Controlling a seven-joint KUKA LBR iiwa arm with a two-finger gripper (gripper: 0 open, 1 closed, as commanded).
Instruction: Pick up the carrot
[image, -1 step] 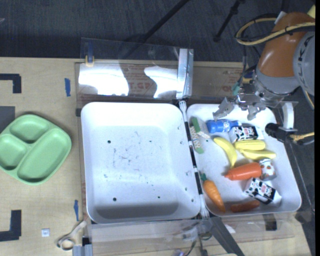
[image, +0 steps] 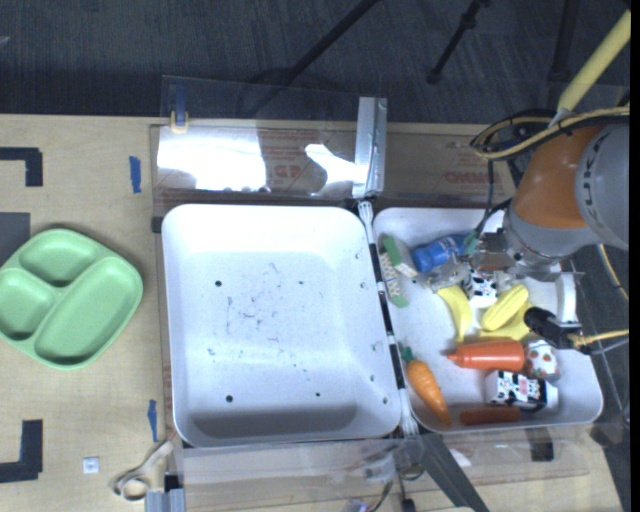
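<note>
The carrot, orange with a small green top, lies in the right bin near its front left corner, against the wall shared with the left bin. My gripper hangs over the middle back of the right bin, above the toys there, below the orange-banded wrist. It is well behind and to the right of the carrot, apart from it. Nothing shows as being held.
Around the gripper lie a blue toy, a banana, a yellow corn cob, a red-orange bottle, a cow-patterned box and a green item. The left bin stands beside. A green divided plate rests far left.
</note>
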